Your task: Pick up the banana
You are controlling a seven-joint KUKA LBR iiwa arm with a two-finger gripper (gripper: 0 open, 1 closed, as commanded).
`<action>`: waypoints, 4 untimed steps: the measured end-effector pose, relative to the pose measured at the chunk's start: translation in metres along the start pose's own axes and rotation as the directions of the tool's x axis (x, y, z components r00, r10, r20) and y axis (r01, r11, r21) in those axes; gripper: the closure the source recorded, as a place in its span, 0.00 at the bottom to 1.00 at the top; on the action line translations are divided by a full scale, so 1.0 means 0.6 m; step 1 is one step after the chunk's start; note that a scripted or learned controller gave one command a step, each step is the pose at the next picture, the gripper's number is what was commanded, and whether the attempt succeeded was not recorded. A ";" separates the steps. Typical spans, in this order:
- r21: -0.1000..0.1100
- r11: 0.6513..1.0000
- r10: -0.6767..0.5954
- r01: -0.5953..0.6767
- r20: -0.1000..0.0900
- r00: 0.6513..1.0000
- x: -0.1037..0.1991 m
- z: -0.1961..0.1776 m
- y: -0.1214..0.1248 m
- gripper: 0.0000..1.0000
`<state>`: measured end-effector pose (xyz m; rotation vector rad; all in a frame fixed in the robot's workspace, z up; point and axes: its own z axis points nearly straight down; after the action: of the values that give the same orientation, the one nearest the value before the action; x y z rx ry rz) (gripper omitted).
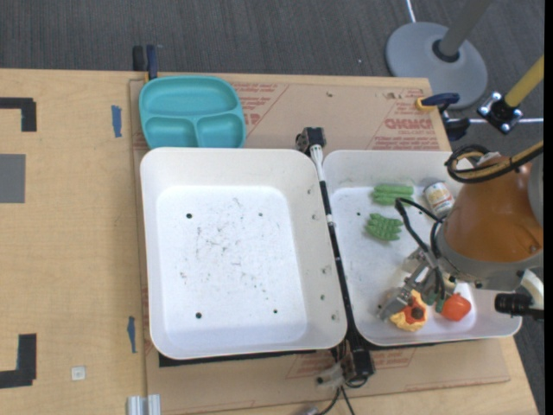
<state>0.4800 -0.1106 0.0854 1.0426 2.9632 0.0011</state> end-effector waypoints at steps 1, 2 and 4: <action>-0.003 1.000 0.001 -0.001 0.001 1.000 0.000 -0.017 0.002 1.00; -0.002 0.970 0.245 -0.245 0.002 0.970 -0.005 0.000 0.027 1.00; -0.001 0.984 0.180 -0.180 0.001 0.984 0.095 -0.166 0.119 1.00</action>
<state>0.4799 -0.0192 0.1848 1.3060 2.8556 0.0016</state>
